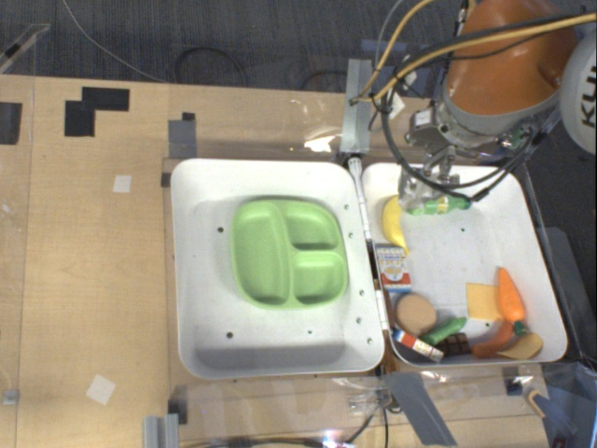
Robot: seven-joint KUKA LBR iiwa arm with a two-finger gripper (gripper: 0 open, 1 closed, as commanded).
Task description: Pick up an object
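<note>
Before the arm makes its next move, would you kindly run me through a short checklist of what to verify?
1. End effector is over the right bin: ok.
2. A target lies beneath it: ok, a green item at the bin's far end.
3. Item is between the fingers: cannot tell, the wrist hides them.
4. Neighbours are apart from the target: not ok, the banana lies just beside it.
5. Green divided plate in the left bin is out of the way: ok.
</note>
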